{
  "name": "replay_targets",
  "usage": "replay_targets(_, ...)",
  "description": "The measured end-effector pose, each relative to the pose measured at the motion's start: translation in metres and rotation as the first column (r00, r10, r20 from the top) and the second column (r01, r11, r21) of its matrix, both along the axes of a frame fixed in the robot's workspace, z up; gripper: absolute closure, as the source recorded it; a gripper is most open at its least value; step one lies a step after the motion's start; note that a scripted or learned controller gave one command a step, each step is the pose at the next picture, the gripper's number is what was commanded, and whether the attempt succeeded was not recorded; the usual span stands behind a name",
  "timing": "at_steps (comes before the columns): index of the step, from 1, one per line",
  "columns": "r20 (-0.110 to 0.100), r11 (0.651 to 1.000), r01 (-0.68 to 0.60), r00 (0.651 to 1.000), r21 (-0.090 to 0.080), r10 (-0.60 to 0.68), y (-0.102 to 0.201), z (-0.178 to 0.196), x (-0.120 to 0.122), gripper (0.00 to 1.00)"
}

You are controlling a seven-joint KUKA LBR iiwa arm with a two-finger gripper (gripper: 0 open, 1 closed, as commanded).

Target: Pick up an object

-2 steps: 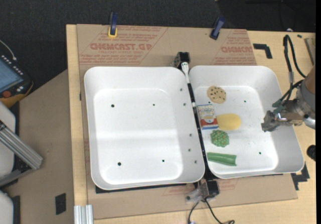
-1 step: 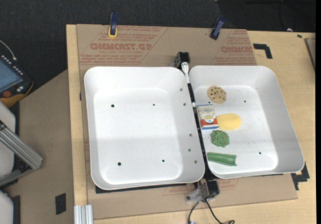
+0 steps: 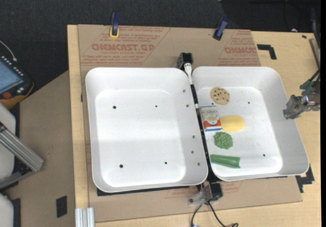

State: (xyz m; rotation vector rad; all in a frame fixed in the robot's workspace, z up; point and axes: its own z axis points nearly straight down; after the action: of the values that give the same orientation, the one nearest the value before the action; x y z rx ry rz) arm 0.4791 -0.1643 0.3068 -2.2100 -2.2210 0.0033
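The right bin (image 3: 270, 81) holds a round brown cookie (image 3: 220, 95), a small red and white carton (image 3: 209, 117), a yellow lemon-like piece (image 3: 233, 123), a green broccoli floret (image 3: 223, 140) and a long green vegetable (image 3: 225, 160). They lie in a column along the bin's left side. My gripper (image 3: 297, 105) hangs at the bin's right rim, well to the right of all these objects and touching none of them.
The left bin (image 3: 102, 88) lies beside the right one, with a black clip strip (image 3: 195, 101) between them. Both rest on a cardboard sheet (image 3: 153, 43) held by blue clamps (image 3: 114, 23). A cable and connector (image 3: 206, 195) sit at the front edge.
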Motion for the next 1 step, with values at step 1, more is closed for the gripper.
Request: replay_targets(1, 0.000, 1.000, 0.010, 1.000, -0.003, -0.010, -0.0491, -0.0768, -0.0015, 1.00)
